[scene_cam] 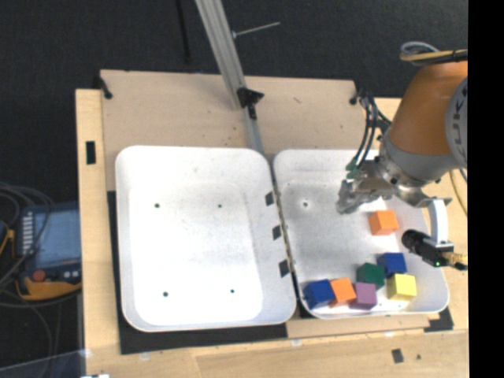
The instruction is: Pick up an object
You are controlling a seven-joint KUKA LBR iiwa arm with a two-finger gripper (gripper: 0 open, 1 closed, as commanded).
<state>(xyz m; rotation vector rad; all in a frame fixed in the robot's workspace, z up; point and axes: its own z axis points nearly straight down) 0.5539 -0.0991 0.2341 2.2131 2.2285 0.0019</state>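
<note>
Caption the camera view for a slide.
Pincer hovers over right bin, near orange block; six more blocks along its near edge.

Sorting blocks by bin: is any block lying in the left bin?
No. All the blocks, such as the orange block and yellow block, lie in the right bin.

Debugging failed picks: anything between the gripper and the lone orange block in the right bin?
Nothing visible. The gripper sits over bare floor of the right bin, just up-left of the orange block, which lies apart from the other blocks clustered along the bin's near edge.
</note>
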